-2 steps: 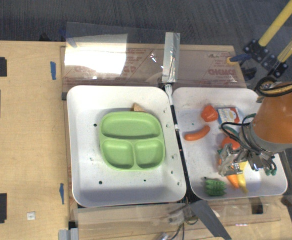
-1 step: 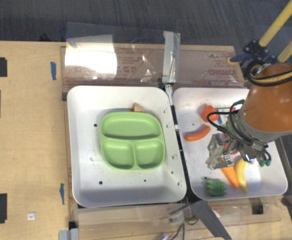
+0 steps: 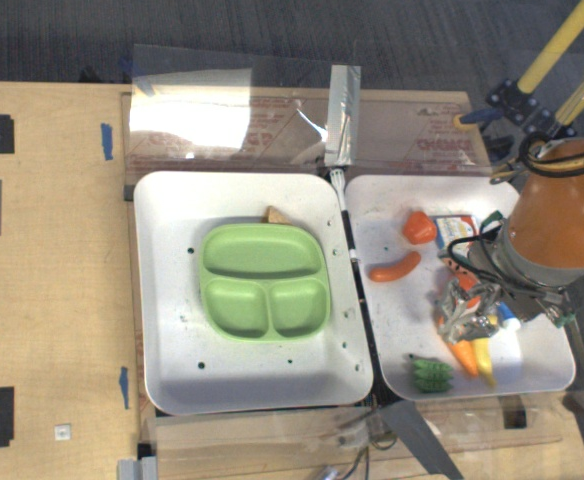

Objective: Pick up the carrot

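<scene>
The tool (image 3: 462, 313) hangs low inside the right bin (image 3: 542, 368), under the arm's (image 3: 562, 218) orange band, just above the carrot (image 3: 462, 356); whether it is open or closed cannot be told from this angle, and nothing is plainly seen between its tips.

On the wooden counter (image 3: 52, 268), the left bin (image 3: 162, 298), a shallow white tray with rounded corners, holds a smooth green plate (image 3: 265, 280) divided into three compartments. A small tan object (image 3: 275, 215) peeks out from behind the plate's far edge.

In the right bin, moving rightward: a curved red-orange sausage-like piece (image 3: 395, 266) lies near the dividing wall, with a rounded red-orange tomato-like item (image 3: 420, 228) beyond it. A bumpy green broccoli-like piece (image 3: 432, 374) sits by the near rim. The carrot, small, orange and tapered, lies near the front of this bin, touching a yellow piece (image 3: 484, 356). A small printed carton (image 3: 454, 230) rests toward the far side, beside the arm.
</scene>
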{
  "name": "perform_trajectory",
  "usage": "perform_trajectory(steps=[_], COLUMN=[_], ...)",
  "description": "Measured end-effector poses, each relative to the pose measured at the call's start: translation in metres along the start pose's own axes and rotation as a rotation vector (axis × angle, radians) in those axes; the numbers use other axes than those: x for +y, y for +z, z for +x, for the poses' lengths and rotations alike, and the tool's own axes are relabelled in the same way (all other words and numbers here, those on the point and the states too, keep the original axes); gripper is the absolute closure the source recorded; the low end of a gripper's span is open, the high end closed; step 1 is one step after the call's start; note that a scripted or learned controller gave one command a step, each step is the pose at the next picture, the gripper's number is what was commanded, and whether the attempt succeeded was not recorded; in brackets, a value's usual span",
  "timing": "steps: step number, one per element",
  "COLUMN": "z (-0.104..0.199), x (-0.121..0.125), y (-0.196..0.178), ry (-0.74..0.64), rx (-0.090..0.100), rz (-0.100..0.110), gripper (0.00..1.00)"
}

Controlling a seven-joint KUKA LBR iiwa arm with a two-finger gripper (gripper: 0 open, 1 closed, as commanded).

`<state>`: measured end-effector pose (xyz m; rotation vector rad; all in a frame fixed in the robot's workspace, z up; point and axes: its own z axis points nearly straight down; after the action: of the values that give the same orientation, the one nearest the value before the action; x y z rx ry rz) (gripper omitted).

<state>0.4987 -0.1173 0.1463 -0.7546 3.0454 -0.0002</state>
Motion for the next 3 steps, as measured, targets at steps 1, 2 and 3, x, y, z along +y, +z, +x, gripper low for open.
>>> perform_trajectory(steps=[1, 2, 3], z=[-0.025, -0.025, -0.003], x=[-0.011, -0.011, 0.006], y=[-0.092, -0.09, 0.042], ry=[-0.141, -0.141, -0.06], rx=[-0.006, -0.002, 0.008], rz=[0.004, 0.0, -0.01], gripper=[1.0, 0.0, 0.0])
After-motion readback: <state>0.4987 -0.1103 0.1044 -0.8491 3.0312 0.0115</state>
